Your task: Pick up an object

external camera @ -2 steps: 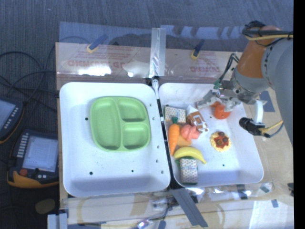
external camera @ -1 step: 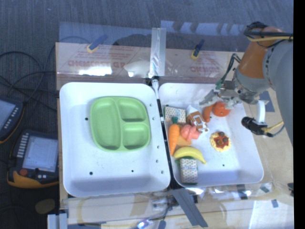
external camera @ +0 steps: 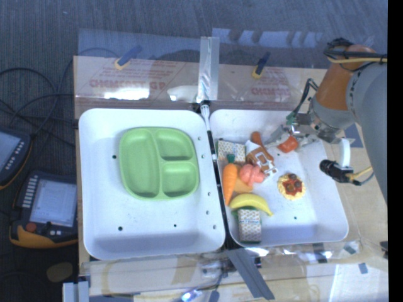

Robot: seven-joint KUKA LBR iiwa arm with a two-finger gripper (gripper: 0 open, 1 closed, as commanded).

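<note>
Gripper: the gripper [external camera: 291,137] is seen low over the back right part of the right bin [external camera: 327,222], and a small orange-red piece [external camera: 288,145] is seen right at its tips. It cannot be told if the piece is pinched or just lying under the tips.
Arm: the grey arm [external camera: 365,99] is reached in from the right side, with its orange band above the wrist.
Things to pick: a pile is kept along the left wall of the right bin. A carrot [external camera: 230,180] is laid beside a pink toy [external camera: 250,175]. A banana [external camera: 250,202] is set just in front of them, and a small box [external camera: 249,224] is put near the front edge. A little pizza [external camera: 291,186] is left alone in the middle.
Left bin: a green plate [external camera: 158,162] with three parts is laid in the middle of the left bin [external camera: 101,231].
Trouble: the small piece could be dropped, it is judged, if it is gripped only at its edge. The toys nearby could be bumped if the arm is swung low.
</note>
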